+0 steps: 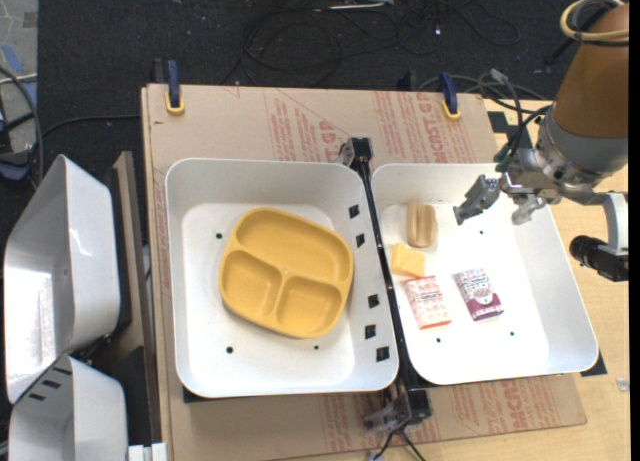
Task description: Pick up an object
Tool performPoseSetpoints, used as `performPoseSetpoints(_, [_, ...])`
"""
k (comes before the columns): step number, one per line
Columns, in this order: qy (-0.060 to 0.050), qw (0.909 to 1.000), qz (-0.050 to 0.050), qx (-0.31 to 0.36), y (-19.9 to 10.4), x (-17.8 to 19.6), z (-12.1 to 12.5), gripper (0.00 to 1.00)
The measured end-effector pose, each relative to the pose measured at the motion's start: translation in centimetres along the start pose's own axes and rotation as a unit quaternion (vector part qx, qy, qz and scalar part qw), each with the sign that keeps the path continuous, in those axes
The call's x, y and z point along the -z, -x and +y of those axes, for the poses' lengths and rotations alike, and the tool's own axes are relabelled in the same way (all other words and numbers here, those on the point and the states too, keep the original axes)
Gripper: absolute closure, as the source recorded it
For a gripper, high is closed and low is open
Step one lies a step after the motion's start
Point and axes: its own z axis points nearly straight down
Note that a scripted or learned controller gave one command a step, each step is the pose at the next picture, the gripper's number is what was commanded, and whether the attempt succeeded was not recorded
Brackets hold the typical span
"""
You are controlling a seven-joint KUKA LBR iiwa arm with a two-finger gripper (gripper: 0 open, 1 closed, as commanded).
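In the right bin (560, 339) lie a tan bread roll (421, 224), a yellow cheese-like wedge (407, 260), a white and red packet (427, 302) and a purple and white packet (477, 293). My gripper (497, 203) hangs over the upper right part of that bin, its two dark fingers spread apart with nothing between them. It stands to the right of the bread roll and above the purple packet, touching none of them.
The left bin (190, 249) holds a yellow divided plate (285, 272). A black divider (378, 249) runs between the bins. Both rest on a cardboard sheet (300, 114) clamped at the back. Grey tubs (60, 269) stand at far left.
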Motion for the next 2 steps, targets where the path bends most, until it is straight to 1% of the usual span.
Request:
performPoseSetpoints(1, [0.007, 1.0, -0.001, 0.001, 0.0, 0.8, 0.2, 0.0])
performPoseSetpoints(2, [0.004, 1.0, 0.0, 0.0, -0.5, -5.5, 0.3, 0.0])
